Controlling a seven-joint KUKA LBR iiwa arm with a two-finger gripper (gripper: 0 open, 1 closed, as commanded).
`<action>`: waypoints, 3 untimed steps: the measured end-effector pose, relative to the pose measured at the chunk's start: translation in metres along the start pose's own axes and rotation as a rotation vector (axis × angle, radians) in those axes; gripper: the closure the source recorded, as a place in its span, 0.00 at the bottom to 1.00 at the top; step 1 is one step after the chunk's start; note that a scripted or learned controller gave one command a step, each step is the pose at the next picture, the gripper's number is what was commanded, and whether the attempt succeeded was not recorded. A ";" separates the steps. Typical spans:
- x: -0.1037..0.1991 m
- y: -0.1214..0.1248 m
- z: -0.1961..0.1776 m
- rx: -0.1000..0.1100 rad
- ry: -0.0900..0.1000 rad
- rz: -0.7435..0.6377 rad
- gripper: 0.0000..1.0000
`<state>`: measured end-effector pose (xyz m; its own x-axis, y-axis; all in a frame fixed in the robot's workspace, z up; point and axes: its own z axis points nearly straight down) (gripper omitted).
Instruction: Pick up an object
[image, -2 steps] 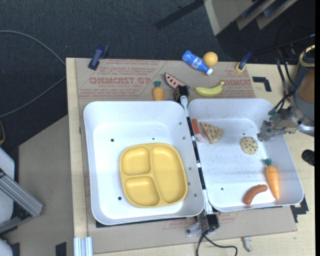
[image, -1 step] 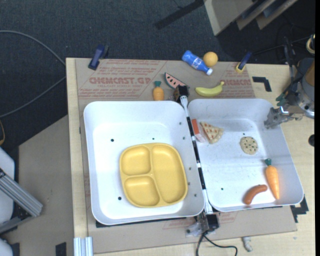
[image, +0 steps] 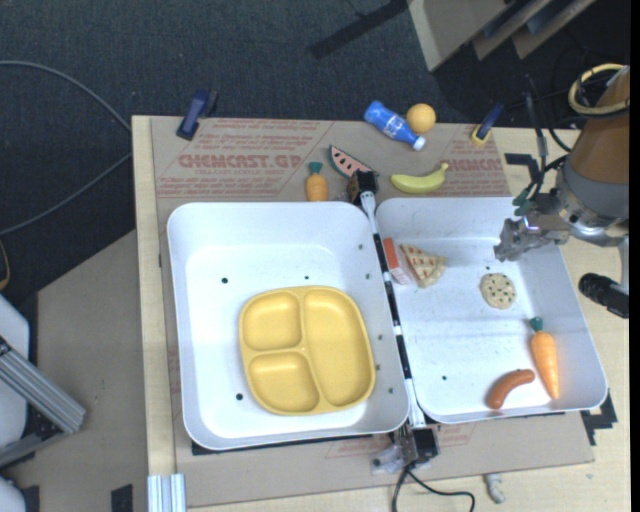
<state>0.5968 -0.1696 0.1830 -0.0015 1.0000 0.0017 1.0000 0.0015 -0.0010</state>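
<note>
The dark metal claw (image: 512, 247) hangs just beyond the round speckled cookie (image: 497, 290) in the right white bin (image: 570, 390); whether it is spread I cannot tell. It should come nearer, centre above the cookie, then descend straight.

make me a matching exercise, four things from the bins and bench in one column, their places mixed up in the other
Things:
1. yellow divided plate
2. cookie
3. banana
4. carrot

Places:
A. on the bench behind the bins
B. right bin, near its right wall, beside the sausage
C. left bin
D. right bin, just below the gripper

Pairs: 1-C, 2-D, 3-A, 4-B
</note>
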 end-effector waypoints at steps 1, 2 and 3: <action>-0.053 -0.004 -0.008 -0.004 -0.005 0.002 1.00; 0.009 -0.004 -0.032 -0.002 0.000 -0.001 1.00; -0.023 0.034 -0.016 -0.003 -0.004 0.002 1.00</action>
<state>0.6307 -0.1926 0.1988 0.0001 1.0000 -0.0019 1.0000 -0.0001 0.0018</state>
